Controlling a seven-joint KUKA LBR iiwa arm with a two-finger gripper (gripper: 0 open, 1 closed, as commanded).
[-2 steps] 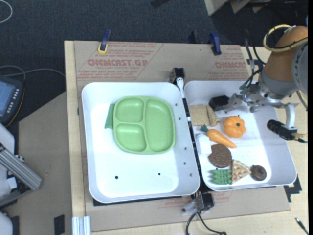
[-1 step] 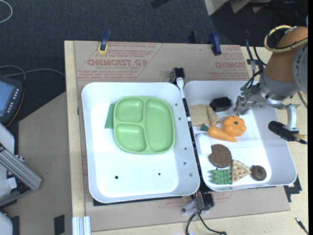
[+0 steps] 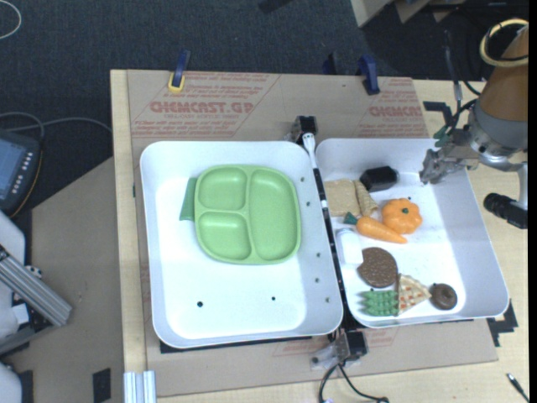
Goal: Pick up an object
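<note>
1. Nearest the camera, along the right bin's (image 3: pixel 491 259) near edge: a green pea-pod piece (image 3: pixel 379 302), a pizza-slice toy (image 3: pixel 411 290) and a small brown doughnut (image 3: pixel 442 295) in a row, with a dark round cookie (image 3: pixel 377 266) just behind them
2. Mid bin: an orange carrot (image 3: pixel 380 229) lying crosswise, and a small orange pumpkin (image 3: pixel 401 214) touching its right end. Pale bread pieces (image 3: pixel 346 196) sit against the bin's left wall. A black block (image 3: pixel 378 177) lies toward the far edge
3. Left bin (image 3: pixel 164 250): a green divided tray (image 3: pixel 247 213) near its centre, nothing loaded in it
4. Gripper (image 3: pixel 435 167) hangs over the right bin's far right part, arm coming in from the right edge. Too small and blurred to judge its grip: cannot tell. Nothing visible between its tips
5. No object is named by the task, so any will do. Closest candidates are the black block, lying left of the gripper and roughly level with it, and the pumpkin, toward the near edge and slightly left
6. Key relation: the block's long axis runs roughly left to right across the bin, slightly tilted, so a grasp would want to span its short side
7. Block looks matte, squat, boxy, probably easy to pinch. The pumpkin is rounded and ribbed, likelier to slip, and crowded by the carrot
8. Judged stage: approach, with no pick made yet
</note>
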